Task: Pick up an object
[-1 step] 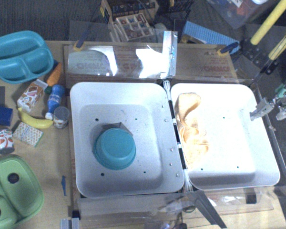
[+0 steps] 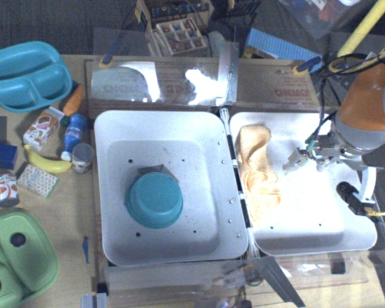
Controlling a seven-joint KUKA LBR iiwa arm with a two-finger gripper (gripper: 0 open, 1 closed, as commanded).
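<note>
A teal bowl [image 2: 154, 199] sits upside down in the left white bin [image 2: 115, 133]. A tan, crumpled cloth [image 2: 256, 169] lies along the left wall of the right white bin [image 2: 308, 230]. My gripper [image 2: 299, 158] hangs over the right bin's upper middle, just right of the cloth and apart from it. Nothing shows in its grasp. The grey arm with its orange band [image 2: 369, 104] comes in from the right.
Left of the bins the bench holds a teal divided tray [image 2: 29, 76], a banana [image 2: 46, 161], a blue bottle [image 2: 72, 133], a small can [image 2: 82, 155], cartons and a green tray [image 2: 16, 262]. Boxes and a rack stand behind the bins.
</note>
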